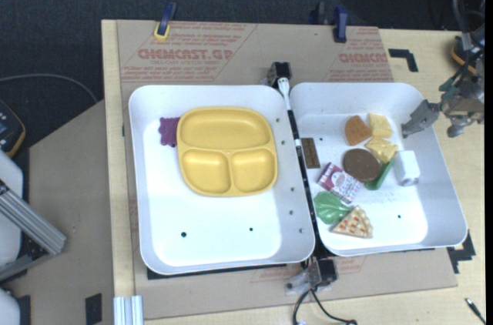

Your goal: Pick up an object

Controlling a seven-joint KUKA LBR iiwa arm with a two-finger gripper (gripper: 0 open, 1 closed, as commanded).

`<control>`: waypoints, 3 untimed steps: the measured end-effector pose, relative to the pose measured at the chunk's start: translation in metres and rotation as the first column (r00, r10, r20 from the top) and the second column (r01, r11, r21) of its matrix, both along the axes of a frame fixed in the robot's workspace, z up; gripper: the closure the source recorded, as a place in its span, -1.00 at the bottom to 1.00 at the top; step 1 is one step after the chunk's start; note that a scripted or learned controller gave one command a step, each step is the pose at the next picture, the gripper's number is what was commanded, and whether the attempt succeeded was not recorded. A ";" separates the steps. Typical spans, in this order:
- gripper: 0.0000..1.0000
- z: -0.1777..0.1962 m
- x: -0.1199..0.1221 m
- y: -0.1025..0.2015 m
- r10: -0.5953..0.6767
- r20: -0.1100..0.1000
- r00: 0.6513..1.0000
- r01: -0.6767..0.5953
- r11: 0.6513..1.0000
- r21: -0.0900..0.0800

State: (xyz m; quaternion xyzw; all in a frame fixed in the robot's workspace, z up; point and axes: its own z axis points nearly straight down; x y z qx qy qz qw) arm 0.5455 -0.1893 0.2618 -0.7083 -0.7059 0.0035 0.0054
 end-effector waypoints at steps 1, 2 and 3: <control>-1.00 0.007 0.002 0.001 0.003 0.013 1.000 -0.003 1.000 -0.003; -1.00 -0.054 0.006 0.005 0.004 0.007 1.000 -0.004 1.000 0.000; -1.00 -0.116 0.011 0.004 0.003 0.006 1.000 -0.003 1.000 0.000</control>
